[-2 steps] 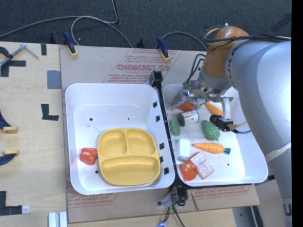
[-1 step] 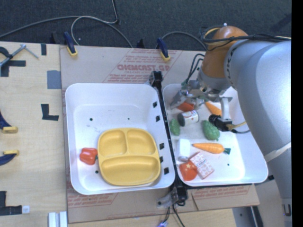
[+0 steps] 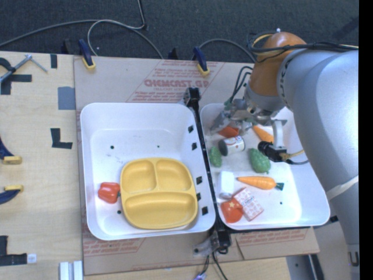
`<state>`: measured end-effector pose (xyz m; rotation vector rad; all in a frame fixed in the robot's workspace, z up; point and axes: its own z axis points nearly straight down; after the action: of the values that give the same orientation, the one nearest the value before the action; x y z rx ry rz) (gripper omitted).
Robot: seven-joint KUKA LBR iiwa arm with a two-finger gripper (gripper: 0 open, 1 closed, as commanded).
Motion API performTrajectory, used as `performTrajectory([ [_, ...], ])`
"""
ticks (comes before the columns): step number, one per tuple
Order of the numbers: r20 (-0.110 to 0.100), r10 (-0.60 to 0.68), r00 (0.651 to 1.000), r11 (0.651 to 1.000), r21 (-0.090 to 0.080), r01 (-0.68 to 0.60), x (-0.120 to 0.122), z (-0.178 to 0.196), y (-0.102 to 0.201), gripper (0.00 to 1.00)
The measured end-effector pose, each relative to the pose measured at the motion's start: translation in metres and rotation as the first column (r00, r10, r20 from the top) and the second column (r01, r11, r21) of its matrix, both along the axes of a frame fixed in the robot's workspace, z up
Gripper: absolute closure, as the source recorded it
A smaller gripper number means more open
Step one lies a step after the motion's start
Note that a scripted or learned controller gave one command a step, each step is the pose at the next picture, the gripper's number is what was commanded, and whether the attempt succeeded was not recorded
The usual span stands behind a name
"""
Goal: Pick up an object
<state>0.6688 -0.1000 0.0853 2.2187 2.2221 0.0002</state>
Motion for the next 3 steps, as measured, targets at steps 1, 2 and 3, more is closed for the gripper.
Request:
performTrajectory([
  [1, 0.0, 0.0, 1.0, 1.0, 0.0, 0.0, 0.0, 0.0, 0.0, 0.0],
  [2, 0.0, 0.0, 1.0, 1.0, -0.001, 0.0, 0.0, 0.0, 0.005, 0.0],
  [3, 0.001, -0.001, 1.0, 1.0, -0.001, 0.001, 0.0, 0.001, -0.023, 0.0],
])
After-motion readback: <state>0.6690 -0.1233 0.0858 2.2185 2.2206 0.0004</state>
